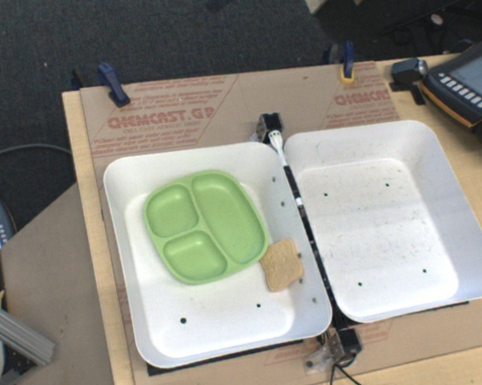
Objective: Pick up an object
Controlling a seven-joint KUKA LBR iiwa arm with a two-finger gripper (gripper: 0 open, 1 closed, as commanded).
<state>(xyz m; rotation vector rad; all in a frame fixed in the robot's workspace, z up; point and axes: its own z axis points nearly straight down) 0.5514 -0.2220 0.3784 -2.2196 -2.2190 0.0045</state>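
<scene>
Here, a green divided plate [206, 227] lies in the left bin [145, 332], with a tan sponge-like piece [281, 265] touching its edge nearest the right bin [457, 229]. The pincer's state cannot be told. The small piece looks easiest: descend centred, clear of the plate.

Camera position: fixed high above the counter [99, 250], off its near edge.
Facing: downward at a slant, so the counter's far edge sits toward the top of the picture and its near edge toward the bottom.
Distance: far enough back to take in both white bins whole, the left bin [144, 323] and the right bin [454, 203], side by side across the middle.
Coverage: the counter's far-left corner and left edge show fully, with dark floor [14, 76] beyond the far edge and past the left edge.
Number of views: one.
</scene>
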